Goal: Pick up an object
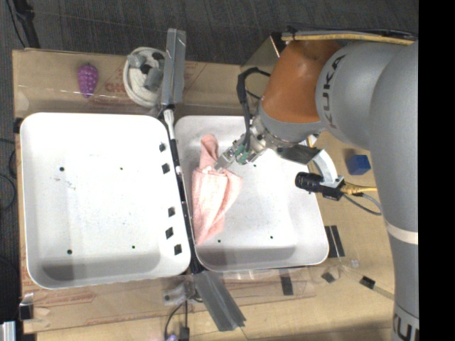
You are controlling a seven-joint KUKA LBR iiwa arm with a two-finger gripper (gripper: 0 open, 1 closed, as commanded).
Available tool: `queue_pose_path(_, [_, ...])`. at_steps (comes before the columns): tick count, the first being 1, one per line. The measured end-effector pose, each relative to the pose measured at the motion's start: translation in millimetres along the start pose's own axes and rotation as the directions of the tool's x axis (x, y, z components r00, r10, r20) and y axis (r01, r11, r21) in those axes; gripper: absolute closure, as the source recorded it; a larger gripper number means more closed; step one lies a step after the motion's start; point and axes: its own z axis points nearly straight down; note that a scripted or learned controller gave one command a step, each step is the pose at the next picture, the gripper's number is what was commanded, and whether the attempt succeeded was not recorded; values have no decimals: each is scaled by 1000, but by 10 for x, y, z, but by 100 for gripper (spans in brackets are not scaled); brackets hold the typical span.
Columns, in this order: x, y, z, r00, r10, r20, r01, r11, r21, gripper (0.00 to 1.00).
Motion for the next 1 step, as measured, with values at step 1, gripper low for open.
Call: queue_pose_path(1, [-2, -2, 2, 1000, 1, 0, -1, 1000, 0, 0])
